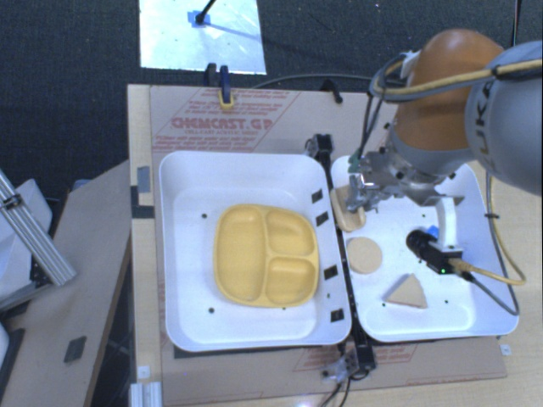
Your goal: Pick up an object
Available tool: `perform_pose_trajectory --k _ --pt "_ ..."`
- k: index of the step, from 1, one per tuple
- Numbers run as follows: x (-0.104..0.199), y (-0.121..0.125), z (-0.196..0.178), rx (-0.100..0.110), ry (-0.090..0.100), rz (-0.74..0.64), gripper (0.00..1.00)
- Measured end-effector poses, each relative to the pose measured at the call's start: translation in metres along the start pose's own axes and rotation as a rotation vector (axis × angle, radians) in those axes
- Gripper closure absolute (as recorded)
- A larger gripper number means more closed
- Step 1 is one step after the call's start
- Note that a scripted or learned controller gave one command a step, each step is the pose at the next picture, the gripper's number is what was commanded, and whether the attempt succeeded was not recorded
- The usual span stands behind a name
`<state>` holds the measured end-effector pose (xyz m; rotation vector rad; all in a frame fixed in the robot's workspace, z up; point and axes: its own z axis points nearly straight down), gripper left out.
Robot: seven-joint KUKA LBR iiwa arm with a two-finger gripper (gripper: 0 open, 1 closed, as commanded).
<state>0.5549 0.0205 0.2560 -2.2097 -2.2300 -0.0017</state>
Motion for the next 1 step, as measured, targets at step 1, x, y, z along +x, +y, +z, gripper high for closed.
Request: perform_pose_trajectory --k 1 --pt "0.0578 -0.0124 0.0016 0.000 0.000 -0.001 1.00"
